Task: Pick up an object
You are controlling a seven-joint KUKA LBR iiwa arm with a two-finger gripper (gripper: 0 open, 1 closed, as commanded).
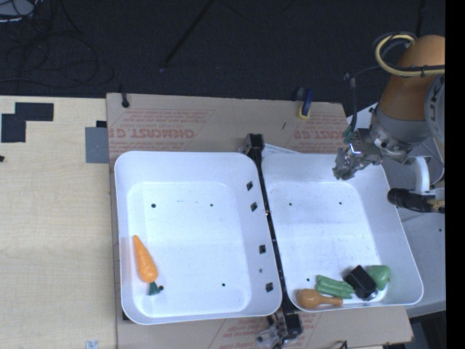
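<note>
1. The bench (51, 217) of pale wood carries two shallow white bins, parted by a black divider clip strip (263, 224)
2. Left bin (123, 195); right bin (407, 267)
3. The grey arm's gripper (347, 164) hangs over the right bin's far corner, right of the strip; I cannot tell how its fingers stand
4. An orange plastic carrot (144, 260) lies left of the strip, near the left bin's wall
5. Right of the strip, at the near edge: a green pod-shaped toy (334, 286), a black block (360, 281), a tan pear-shaped toy (317, 299)

Two shallow white plastic bins sit side by side: the left bin (123, 195) and the right bin (407, 267). The left one holds one orange toy carrot with a dark green top (144, 261). The right one holds four things: one tan pear-shaped toy (317, 299), one green pod-shaped toy (334, 287), one black block (361, 282) and one rounded green toy (380, 274).
</note>
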